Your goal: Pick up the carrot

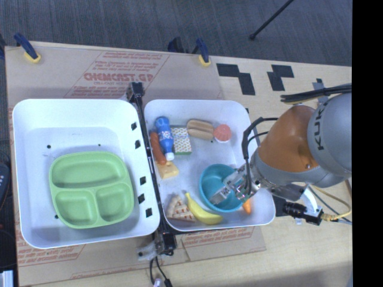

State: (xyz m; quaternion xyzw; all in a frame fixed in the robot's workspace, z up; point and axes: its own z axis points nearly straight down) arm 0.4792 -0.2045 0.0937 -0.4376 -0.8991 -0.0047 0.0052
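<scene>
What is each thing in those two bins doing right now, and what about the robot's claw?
Green tray: flat in the left bin, compartments bare.
Blue bowl: upright in the right bin.
Gripper: over the bowl's rim.
Carrot: lying by the bowl, at the bin's right wall.
Blue bottle: on its side.
Banana: lying at the near wall.
Hot dog: lying at the far wall.

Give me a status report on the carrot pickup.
Gripper low over the blue bowl. Carrot beside it, at the right bin's edge, not held. Bowl crowds the approach.
</scene>
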